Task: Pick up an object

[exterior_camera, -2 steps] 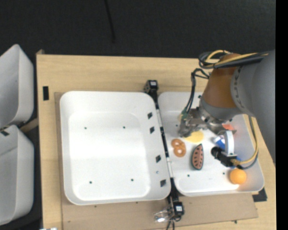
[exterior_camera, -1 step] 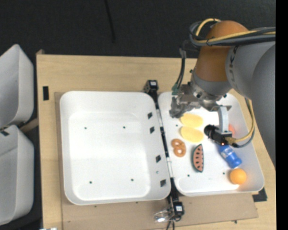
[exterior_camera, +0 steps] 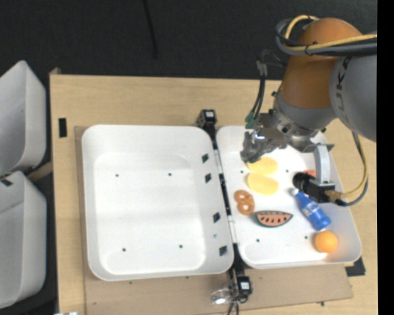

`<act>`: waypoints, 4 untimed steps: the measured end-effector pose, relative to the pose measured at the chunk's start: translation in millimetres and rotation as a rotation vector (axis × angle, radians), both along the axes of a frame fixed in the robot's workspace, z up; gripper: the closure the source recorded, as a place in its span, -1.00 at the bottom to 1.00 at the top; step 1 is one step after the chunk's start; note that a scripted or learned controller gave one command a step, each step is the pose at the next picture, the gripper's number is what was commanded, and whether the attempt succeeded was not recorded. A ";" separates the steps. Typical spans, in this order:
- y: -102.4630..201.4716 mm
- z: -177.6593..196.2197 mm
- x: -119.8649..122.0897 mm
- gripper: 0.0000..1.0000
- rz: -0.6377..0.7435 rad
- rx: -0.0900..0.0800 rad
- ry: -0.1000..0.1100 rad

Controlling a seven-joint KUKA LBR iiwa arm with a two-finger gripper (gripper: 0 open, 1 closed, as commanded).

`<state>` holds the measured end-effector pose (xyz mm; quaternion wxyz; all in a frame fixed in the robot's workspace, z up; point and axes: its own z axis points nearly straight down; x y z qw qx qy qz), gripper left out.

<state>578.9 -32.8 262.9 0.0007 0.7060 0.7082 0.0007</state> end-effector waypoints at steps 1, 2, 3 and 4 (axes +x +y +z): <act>80.5 70.7 -6.7 1.00 0.008 0.002 -0.003; 67.5 45.4 -76.8 1.00 -0.005 -0.002 0.010; 111.1 149.0 -51.4 1.00 0.004 0.001 -0.008; 96.3 91.0 -90.0 1.00 -0.004 -0.003 0.010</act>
